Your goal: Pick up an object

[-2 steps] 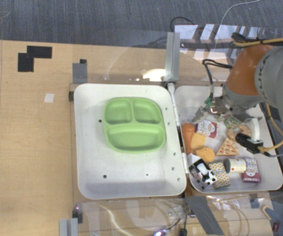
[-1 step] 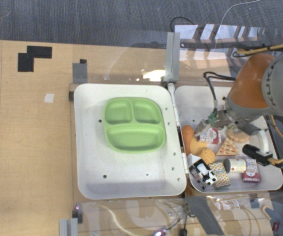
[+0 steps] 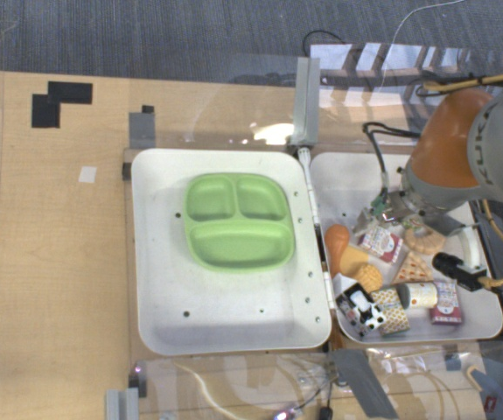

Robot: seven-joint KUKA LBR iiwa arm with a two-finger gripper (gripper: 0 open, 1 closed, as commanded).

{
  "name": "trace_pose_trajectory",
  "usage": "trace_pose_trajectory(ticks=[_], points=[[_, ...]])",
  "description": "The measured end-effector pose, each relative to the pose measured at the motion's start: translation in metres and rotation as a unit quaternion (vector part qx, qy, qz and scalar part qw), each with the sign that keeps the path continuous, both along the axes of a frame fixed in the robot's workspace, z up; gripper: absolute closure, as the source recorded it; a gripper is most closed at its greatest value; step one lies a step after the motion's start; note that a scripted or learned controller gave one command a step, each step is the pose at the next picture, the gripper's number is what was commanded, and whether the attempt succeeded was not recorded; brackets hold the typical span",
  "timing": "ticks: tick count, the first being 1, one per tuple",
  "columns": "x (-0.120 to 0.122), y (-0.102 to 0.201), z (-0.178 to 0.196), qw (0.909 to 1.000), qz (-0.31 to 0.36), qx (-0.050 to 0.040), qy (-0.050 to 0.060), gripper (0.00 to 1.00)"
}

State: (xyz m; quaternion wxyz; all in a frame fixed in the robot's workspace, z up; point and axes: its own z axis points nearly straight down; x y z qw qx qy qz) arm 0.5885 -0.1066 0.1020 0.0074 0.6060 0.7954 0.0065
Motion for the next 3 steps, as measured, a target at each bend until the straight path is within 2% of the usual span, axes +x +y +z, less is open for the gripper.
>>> trace_pose_trajectory(ticks=[1, 2, 3], points=[[0.049, 0.057, 0.085, 0.9998, -0.021, -0.0003, 0.006, 1.0], [-0.017, 0.012, 0.079, 0.9945, -0.105, 0.0002, 0.008, 1.0], [-0.017, 0.012, 0.08, 0.9945, -0.105, 0.0004, 0.008, 0.0]])
